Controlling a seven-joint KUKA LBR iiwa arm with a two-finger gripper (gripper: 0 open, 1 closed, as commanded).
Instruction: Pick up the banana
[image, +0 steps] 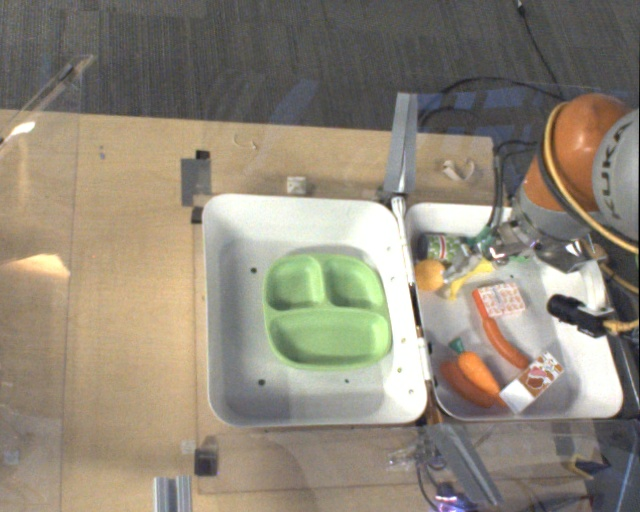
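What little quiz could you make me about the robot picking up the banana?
1. True or false: the green plate sits in the left bin.
2. Which lies nearest the gripper: A carrot, B banana, C green plate?
3. Fill in: the carrot lies in the ___ bin.

Key: 1 true. 2 B. 3 right.

Fixed overhead camera; slanted down on both bins (230, 300).
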